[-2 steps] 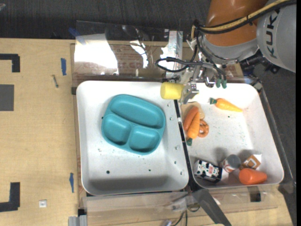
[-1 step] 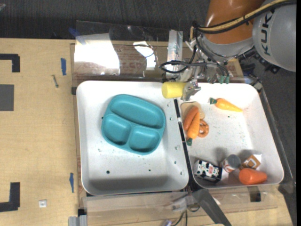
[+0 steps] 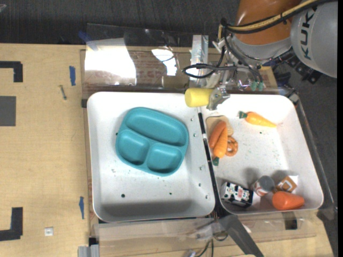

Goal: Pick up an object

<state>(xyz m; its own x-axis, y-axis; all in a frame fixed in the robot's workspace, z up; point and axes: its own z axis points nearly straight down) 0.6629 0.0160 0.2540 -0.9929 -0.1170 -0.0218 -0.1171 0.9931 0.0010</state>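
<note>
Cylinder: yellow cylinder (image 3: 199, 97) lies sideways at the claw (image 3: 216, 98), against its left side, above the wall between the bins.
Claw: whether it is apart or clamped on the cylinder, I cannot tell.
Right bin (image 3: 278, 143): below the claw, with two carrots (image 3: 218, 138), a small carrot (image 3: 258, 119), a can (image 3: 263, 185).
Left bin (image 3: 102, 143): lower left of the claw, bearing a teal divided tray (image 3: 151, 140).

A teal tray (image 3: 151, 141) sits in a white bin (image 3: 102, 159), orange carrots (image 3: 218, 138) in the other, beside a yellow cylinder (image 3: 198, 97)
</note>
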